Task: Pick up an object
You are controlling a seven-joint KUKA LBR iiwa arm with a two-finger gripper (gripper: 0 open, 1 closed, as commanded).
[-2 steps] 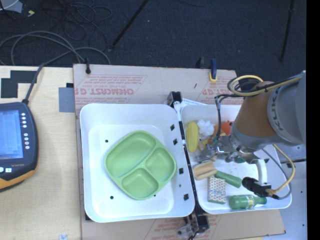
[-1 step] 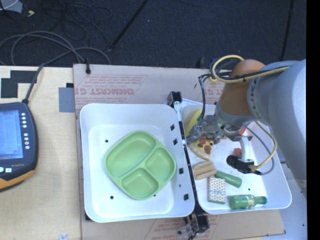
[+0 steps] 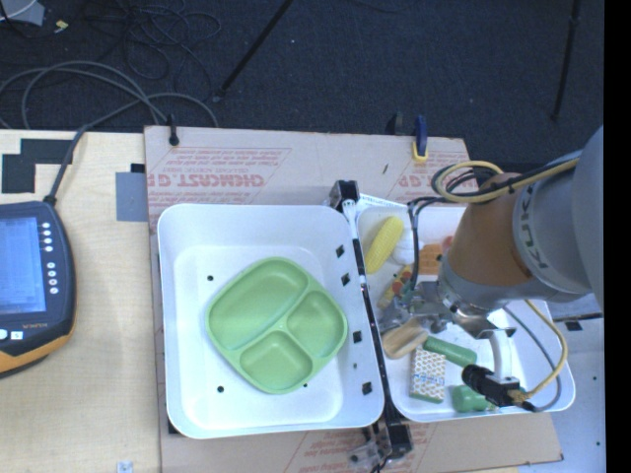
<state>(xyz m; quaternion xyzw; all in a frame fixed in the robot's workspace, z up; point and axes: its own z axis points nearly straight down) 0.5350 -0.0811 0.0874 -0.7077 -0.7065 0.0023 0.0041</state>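
The gripper (image 3: 412, 306) hung low in the right bin (image 3: 552, 387) amid clutter; whether it gripped anything was unclear. Beside it lay one yellow piece (image 3: 384, 243), one tan piece (image 3: 402, 341), one speckled block (image 3: 428, 374). The left bin (image 3: 187, 264) held one green plate (image 3: 276, 324).

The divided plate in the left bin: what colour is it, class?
Light green, all three compartments alike; the divided plate shows plainly in the camera view.
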